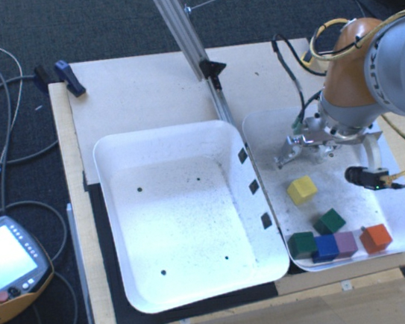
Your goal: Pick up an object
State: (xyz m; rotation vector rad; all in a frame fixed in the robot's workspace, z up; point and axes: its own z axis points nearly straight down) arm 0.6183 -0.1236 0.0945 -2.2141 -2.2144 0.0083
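Observation:
My gripper hangs over the upper part of the right bin, pointing left, open with nothing between its fingers. A yellow block lies just below it, apart from it. Further toward the bin's front edge sit a dark green block, a second green block, a blue block, a pink block and an orange block, packed close together.
The left bin stands beside the right one, sharing a raised rim with black clips. A metal post slants over the bench's back. A black cable end dangles from the arm beside the yellow block.

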